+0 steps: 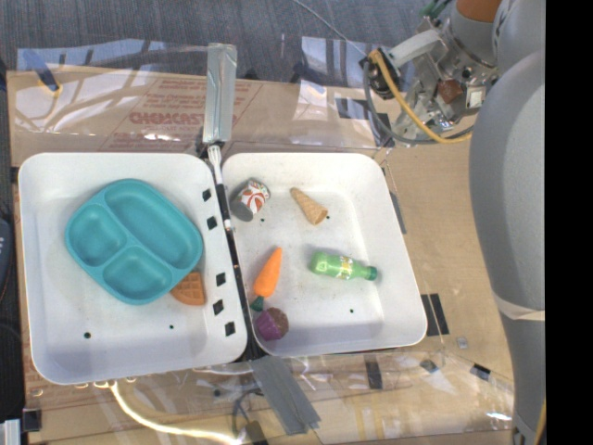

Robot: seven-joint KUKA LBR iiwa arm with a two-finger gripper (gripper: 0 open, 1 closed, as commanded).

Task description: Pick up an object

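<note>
We found the gripper (435, 86) parked high beyond the far right corner of the right bin (394, 318), over the bench (111, 109) and not over any object. How its jaws stood, we could not tell; wrist hardware and a loop of yellow cable hid them, and we saw nothing carried there.

So the pick, as we judged it, had not begun. Every candidate lay loose on a bin floor. In the right bin, the green bottle (343, 267) lay on its side a little right of centre, well clear of the walls. The orange carrot (268, 273) slanted near the left wall, and the purple round piece (271, 323) sat just beside the carrot's near end, tucked toward the near left corner. Toward the far edge we had the ice-cream cone (309, 205) lying flat, and a small grey and red item (249, 199) close against the left wall.

In the left bin (37, 341), the teal divided plate (134, 239) took the middle, with a waffle-like piece (189, 290) touching its near right edge.

What remained, by our reckoning, was everything: the reach into a bin, the descent, the closing, the lift. The bottle and the cone looked the easiest targets, each with open floor around it.
</note>
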